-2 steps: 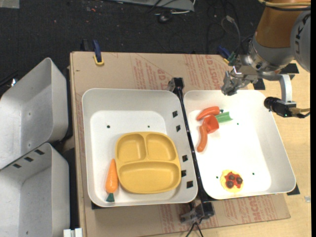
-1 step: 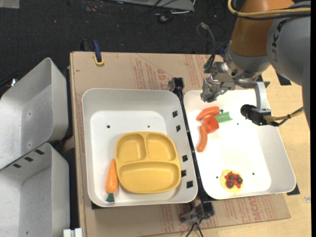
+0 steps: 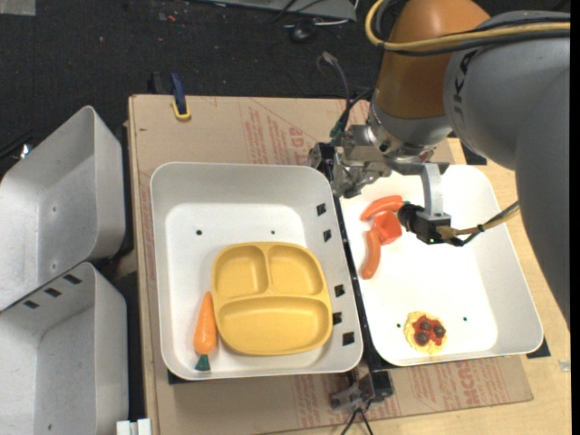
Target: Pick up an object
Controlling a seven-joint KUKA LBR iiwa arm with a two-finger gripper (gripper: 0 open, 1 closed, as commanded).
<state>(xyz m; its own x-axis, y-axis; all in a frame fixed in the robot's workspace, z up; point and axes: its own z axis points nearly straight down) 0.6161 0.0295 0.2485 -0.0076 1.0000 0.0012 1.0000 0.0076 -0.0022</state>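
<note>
In the right bin (image 3: pixel 507 270) several red and orange toy pieces lie together: a red sausage shape (image 3: pixel 381 207), a red chunk (image 3: pixel 389 229) and an orange stick (image 3: pixel 370 257). Near that bin's front lies a small toy pizza slice (image 3: pixel 426 331). The left bin (image 3: pixel 172 243) holds a yellow divided plate (image 3: pixel 272 297), and a toy carrot (image 3: pixel 205 326) lies along the plate's left side. My gripper (image 3: pixel 355 172) hangs over the right bin's back left corner, just behind the red pieces; its tip is dark and cluttered.
The wall shared by the two bins (image 3: pixel 347 270) runs just left of the red pieces. A black cable fitting (image 3: pixel 426 222) hangs from the wrist to their right. Two more white bins (image 3: pixel 54 198) are stacked off the bench at left.
</note>
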